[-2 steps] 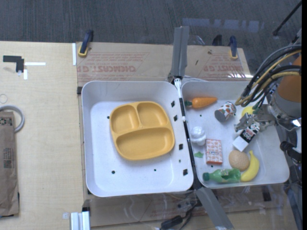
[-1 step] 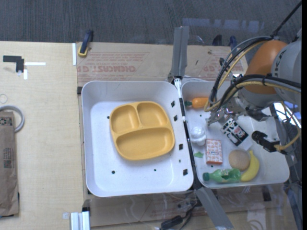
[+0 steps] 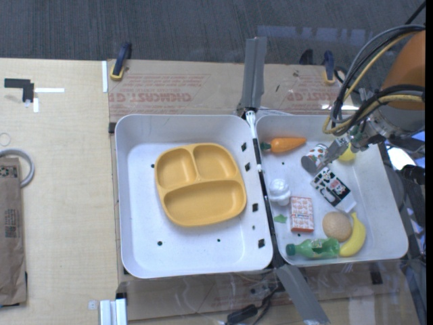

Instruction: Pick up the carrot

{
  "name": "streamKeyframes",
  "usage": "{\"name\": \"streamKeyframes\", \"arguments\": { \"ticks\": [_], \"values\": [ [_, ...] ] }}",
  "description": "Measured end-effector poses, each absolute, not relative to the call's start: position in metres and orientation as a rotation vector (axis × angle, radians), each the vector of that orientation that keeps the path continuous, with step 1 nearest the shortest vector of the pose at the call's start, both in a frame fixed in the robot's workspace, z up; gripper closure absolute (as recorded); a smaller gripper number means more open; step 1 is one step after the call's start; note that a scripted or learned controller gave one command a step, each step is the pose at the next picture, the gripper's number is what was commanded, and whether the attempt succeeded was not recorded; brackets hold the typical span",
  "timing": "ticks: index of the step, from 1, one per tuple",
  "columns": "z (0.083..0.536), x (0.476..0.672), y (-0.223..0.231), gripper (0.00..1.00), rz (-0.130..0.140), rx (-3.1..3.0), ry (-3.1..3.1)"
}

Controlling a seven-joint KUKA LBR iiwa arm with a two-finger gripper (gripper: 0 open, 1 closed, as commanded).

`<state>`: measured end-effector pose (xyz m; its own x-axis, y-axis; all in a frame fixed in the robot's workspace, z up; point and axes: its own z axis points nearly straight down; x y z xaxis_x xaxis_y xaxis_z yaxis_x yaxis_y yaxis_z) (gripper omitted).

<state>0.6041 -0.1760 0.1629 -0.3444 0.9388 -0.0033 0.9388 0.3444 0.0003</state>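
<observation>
We see a yellow divided plate [image 3: 200, 184] in the left bin [image 3: 128, 202]. Landmark is the carrot [image 3: 284, 143]: it lies at the far left corner of the right bin [image 3: 396, 246], just right of the divider between the bins, untouched. Below the carrot: white cap [image 3: 279, 189], small red box [image 3: 302, 214], green bottle [image 3: 313, 248]. Right of the carrot: the hand [image 3: 323, 156], low over a silver thing, near the carrot but apart. Whether its fingers are apart or together we can't tell. Further right and below: black-white pack [image 3: 332, 186], egg-like ball [image 3: 337, 226], banana [image 3: 354, 237].

You've a yellow plate [image 3: 200, 183] in the left bin [image 3: 135, 249]; banana [image 3: 354, 238], egg [image 3: 337, 226], green bottle [image 3: 312, 248] at five o'clock.
</observation>
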Motion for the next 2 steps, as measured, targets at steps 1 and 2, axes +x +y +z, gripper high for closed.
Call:
{"name": "streamKeyframes", "arguments": {
  "ticks": [1, 2],
  "values": [
    [0.1608, 0.6277, -0.1137, 0.00, -0.002, 1.762, 2.599],
    [0.1536, 0.6205, -0.1062, 0.00, -0.002, 1.627, 2.687]
  ]
}}
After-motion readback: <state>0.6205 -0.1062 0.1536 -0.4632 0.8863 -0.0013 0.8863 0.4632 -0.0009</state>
